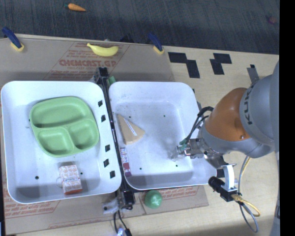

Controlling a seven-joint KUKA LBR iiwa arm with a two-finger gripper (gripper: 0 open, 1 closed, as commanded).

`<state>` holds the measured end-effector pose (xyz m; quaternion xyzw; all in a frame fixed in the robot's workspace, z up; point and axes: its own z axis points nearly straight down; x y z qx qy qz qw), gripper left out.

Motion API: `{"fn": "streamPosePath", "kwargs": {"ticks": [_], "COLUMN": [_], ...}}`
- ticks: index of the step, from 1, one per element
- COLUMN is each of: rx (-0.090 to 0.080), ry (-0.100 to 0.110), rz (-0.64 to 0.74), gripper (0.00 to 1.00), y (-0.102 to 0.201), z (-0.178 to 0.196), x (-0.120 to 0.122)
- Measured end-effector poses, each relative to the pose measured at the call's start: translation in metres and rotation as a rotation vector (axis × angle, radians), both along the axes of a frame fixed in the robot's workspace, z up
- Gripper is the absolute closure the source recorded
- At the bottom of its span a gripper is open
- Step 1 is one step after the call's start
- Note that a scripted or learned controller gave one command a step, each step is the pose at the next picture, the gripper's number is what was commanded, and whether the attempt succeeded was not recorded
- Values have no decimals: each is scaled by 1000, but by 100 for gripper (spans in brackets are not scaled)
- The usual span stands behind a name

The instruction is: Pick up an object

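White bins [19, 102], green tray [64, 126], cheese wedge [129, 130], gripper [179, 153]

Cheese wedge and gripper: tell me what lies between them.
Camera view: between the cheese wedge and the gripper there is bare white floor of the right bin, with a few dark specks.

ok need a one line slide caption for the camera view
Arm's gripper low in the right bin near a tan wedge; green tray in the left bin.

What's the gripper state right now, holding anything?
Gripper: low in the right bin, near its right wall; finger state cannot be told. Nothing seen in it; the wedge-shaped item lies apart to its left.
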<state>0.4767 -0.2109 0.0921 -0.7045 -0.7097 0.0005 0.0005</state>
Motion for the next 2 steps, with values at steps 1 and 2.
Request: {"fn": "streamPosePath", "kwargs": {"ticks": [1, 2], "rx": [-1, -1], "ry": [-2, -2], "rz": [-2, -1], "gripper": [100, 100], "y": [0, 0], "z": [0, 0], "x": [0, 0]}}
